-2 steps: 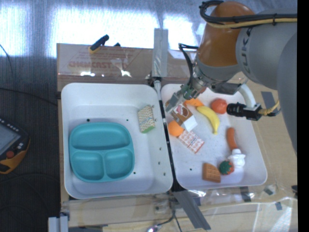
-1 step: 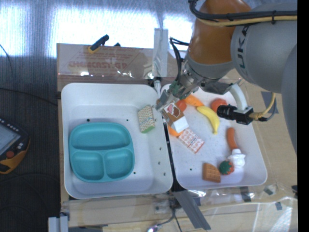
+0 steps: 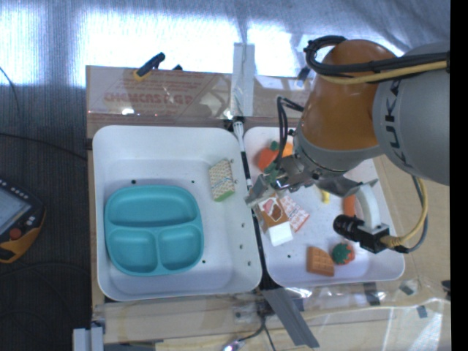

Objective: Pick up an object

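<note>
My gripper (image 3: 269,187) hangs low over the left part of the right bin (image 3: 380,273), beneath the big orange wrist band. Right under it lies a red-and-white toy piece (image 3: 273,210), with a white cube (image 3: 281,235) and a pink-patterned white packet (image 3: 297,212) beside it. An orange carrot-like toy (image 3: 266,156) lies toward the bin's back left, partly hidden by the wrist. Near the front sit an orange waffle piece (image 3: 319,261) and a red toy with a green top (image 3: 341,252). Nothing can be seen held.
The left bin (image 3: 117,148) holds a teal divided plate (image 3: 153,228) and a beige speckled block (image 3: 221,179) near the divider. A black cable plug (image 3: 358,229) sticks out of the wrist over the right bin. A red piece (image 3: 349,204) lies at the right.
</note>
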Controlling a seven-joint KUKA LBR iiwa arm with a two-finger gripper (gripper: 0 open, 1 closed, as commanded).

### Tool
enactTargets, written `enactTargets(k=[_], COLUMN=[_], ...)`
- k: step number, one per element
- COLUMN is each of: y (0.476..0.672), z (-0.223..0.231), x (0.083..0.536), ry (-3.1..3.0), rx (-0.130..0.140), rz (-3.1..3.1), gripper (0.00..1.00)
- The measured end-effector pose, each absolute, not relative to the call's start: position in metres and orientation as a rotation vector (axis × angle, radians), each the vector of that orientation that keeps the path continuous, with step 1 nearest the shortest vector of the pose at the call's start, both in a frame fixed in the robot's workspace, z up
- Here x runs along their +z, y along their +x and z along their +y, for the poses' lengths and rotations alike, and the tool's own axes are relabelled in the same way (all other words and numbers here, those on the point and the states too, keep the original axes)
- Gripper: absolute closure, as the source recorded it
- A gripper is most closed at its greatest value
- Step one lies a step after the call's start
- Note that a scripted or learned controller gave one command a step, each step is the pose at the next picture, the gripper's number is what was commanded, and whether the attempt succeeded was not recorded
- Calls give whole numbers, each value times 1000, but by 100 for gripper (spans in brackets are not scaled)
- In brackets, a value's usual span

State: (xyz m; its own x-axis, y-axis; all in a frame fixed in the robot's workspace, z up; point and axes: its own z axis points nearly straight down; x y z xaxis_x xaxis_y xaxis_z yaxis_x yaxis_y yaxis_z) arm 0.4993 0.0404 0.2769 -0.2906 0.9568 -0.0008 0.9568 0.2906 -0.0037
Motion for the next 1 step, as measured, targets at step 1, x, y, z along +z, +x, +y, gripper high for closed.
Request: enactTargets(k=[1], y=[591], z=[34], x=[300], ry=[-1959], rx=[6], rz=[-2456], gripper=[100])
